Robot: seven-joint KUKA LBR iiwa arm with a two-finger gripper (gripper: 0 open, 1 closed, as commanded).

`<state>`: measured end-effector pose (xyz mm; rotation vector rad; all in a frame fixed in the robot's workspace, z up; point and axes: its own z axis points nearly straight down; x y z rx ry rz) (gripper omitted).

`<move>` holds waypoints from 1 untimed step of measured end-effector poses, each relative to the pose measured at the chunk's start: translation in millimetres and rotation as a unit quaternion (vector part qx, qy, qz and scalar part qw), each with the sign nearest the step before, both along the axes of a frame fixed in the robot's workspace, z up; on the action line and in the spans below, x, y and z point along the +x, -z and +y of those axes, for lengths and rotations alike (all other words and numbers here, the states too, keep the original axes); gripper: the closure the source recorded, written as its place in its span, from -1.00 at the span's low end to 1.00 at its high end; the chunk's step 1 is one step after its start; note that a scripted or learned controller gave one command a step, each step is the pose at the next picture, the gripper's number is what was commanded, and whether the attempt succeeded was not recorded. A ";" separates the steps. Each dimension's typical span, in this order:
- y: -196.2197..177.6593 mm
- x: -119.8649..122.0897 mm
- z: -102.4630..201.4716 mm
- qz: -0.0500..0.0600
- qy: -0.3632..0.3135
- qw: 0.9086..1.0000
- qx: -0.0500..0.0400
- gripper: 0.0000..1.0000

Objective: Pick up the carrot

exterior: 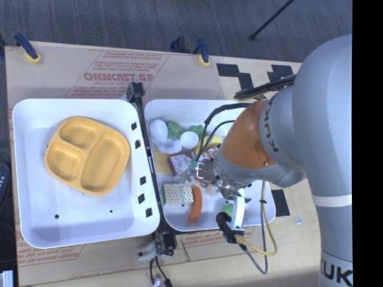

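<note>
End effector beside one carrot, two bins

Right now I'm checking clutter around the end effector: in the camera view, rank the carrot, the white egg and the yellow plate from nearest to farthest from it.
1. Carrot, just left of the end effector, right bin.
2. White egg, above it, same bin.
3. Yellow plate, far left, in the other bin.

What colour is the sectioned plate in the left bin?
Yellow: the three-compartment plastic plate shows clearly in the camera view.
</note>
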<state>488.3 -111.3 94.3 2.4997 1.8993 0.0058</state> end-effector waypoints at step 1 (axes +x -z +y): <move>1.0 -3.4 15.7 0.002 0.190 0.982 0.001 -1.00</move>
